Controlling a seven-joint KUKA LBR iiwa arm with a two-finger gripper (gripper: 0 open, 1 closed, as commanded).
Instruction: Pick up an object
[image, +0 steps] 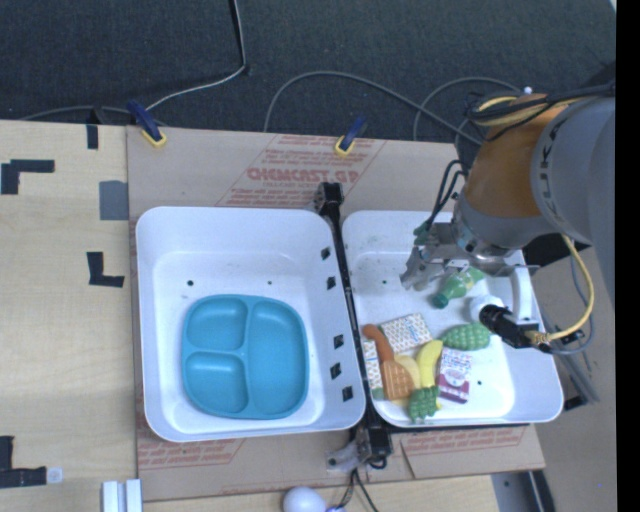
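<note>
The right bin (520, 400) holds a pile of small toy foods. Among them are a green bottle-shaped toy (452, 288), a bumpy green piece (466, 337), a patterned packet (405, 330), a yellow banana (428, 360), an orange waffle-like piece (397, 378), a small green cluster (422, 402) and a white-and-pink packet (455, 375). My gripper (428, 264) hangs low over the back part of this bin, just up and left of the green bottle-shaped toy. I see nothing held in it.
The left bin (160, 240) contains a blue divided plate (245, 355). A black divider with clips (340, 290) runs between the bins. The arm's grey and orange body (520, 170) covers the right bin's far right corner. Cables (560, 320) loop at the right.
</note>
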